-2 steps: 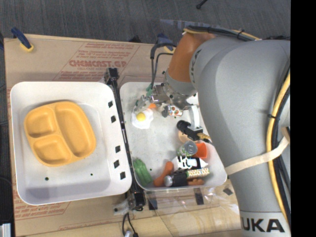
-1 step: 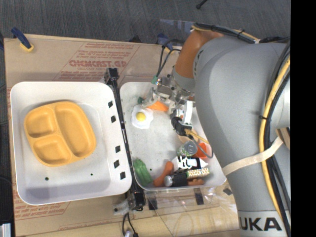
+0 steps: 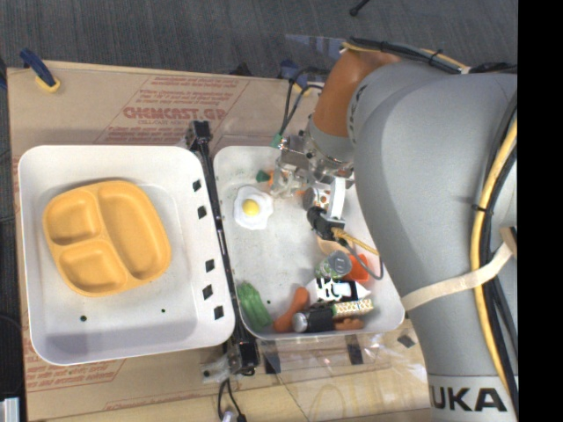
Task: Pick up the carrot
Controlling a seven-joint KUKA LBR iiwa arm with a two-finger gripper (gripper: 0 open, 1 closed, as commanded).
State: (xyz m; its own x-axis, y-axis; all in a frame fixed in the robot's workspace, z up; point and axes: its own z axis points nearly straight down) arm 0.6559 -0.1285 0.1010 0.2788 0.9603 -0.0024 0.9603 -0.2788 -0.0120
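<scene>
Worktop [image 3: 106, 104]: a brown board printed with red lettering carries two shallow white bins side by side.
Left bin [image 3: 53, 341]: holds a yellow divided tray [image 3: 107, 236], three compartments, nothing seen in them; it plays no part in the pick.
Right bin [image 3: 290, 244]: holds the clutter; a fried-egg toy [image 3: 252, 209] lies toward its far left, a green piece [image 3: 253, 303] at its near left.
Carrot [image 3: 291, 310]: the orange tapered piece in the near part of the right bin, just right of the green piece, its right end close against a pile of dark and printed things.
Carrot axis: slanted, its lower end pointing near-left and its upper end far-right.
Pincer [image 3: 299, 172]: hangs over the far edge of the right bin below the orange wrist band; whether it is spread or pressed together cannot be told, as metal parts and small things crowd that spot. Nothing is seen held in it.
Arm [image 3: 431, 200]: the grey body sweeps in from the right and covers the bin's right side.
Key relation: the carrot lies well apart from the pincer, toward the near side of the bin and almost straight below it in the view.
Judged next move: travel nearward across the bin's open middle, then turn to close across the carrot's slant, not along it.
Risk: the crowding pile at the carrot's right end could be caught instead.
</scene>
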